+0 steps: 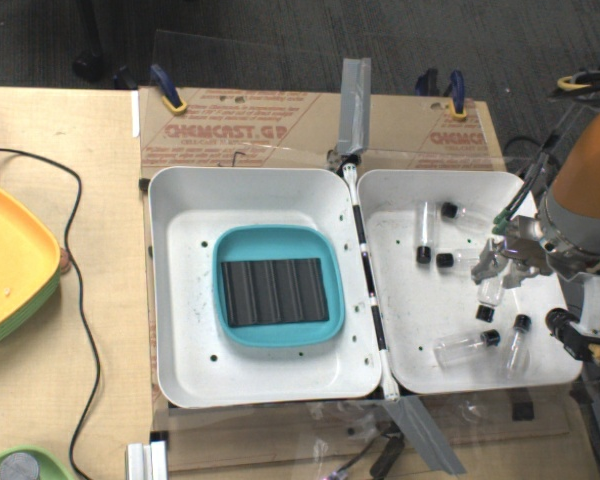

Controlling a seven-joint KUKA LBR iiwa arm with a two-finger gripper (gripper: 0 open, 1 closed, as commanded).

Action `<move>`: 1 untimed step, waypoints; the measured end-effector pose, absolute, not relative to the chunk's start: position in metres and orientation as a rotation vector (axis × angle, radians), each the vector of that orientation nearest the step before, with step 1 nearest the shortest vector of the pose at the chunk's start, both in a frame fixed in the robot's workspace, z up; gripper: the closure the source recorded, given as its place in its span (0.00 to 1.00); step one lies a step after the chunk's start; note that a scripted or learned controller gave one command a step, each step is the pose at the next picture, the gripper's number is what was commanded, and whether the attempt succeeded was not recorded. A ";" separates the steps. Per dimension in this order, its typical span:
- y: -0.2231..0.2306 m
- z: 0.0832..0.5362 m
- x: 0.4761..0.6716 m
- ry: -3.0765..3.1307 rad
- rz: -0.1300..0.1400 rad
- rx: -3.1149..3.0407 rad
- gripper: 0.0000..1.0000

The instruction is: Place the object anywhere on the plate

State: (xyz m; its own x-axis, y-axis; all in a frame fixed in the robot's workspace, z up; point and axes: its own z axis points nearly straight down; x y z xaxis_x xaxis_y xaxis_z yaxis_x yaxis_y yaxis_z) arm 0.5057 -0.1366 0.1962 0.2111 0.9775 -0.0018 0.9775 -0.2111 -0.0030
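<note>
glossy white plastic bins; clear glassy vials; teal plate, matt.

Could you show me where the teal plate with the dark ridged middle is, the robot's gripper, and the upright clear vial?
Teal rectangular plate (277,245), camera view, upper rim.
Gripper (493,270), camera view, between fingertips.
Clear black-capped vial (424,234), camera view, glass body.

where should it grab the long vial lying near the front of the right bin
Take the vial across the middle of its clear body, coming straight down from above. It lies flat on the floor of the right bin with its black cap toward the arm, so its long sides are the exposed faces. Set the fingers crosswise to its length; it is round and may roll. Another vial lies close beside the cap end.
</note>
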 end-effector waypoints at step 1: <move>-0.137 0.196 0.506 -1.972 0.005 -2.444 0.00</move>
